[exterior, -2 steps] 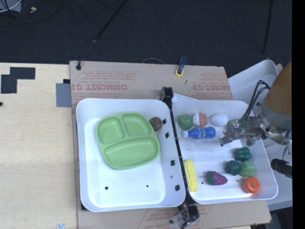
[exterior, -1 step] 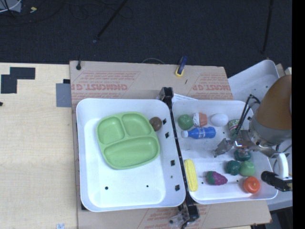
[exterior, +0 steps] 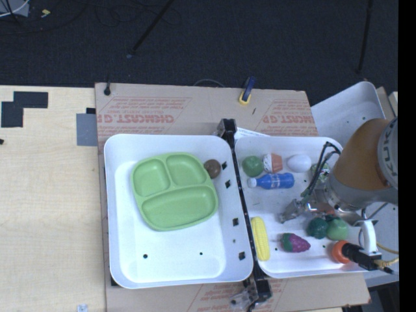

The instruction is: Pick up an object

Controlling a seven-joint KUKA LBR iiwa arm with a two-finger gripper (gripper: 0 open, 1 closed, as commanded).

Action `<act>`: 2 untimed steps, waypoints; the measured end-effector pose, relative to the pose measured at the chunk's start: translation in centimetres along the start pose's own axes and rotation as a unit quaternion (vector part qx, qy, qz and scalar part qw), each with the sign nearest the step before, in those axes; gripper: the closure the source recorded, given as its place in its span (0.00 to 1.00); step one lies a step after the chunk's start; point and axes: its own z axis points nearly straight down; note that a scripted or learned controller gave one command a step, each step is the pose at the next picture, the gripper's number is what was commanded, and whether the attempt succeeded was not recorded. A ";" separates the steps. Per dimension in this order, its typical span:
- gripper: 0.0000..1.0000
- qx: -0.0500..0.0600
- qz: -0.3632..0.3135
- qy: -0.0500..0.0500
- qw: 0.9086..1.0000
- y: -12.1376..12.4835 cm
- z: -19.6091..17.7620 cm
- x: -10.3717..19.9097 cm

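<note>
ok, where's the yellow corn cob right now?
The yellow corn cob lies in the right white bin, along its left wall near the front, just left of the purple-and-green toy vegetable.

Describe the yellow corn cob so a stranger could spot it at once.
Look in the right bin, along its left wall near the front corner. The corn cob lies there lengthwise, left of the purple toy. It is the one long yellow thing there.
</note>
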 end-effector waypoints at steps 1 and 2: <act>1.00 -0.001 0.003 -0.001 1.000 0.0 -1.3 -0.2; 1.00 -0.005 0.002 -0.003 1.000 0.7 -7.1 -0.8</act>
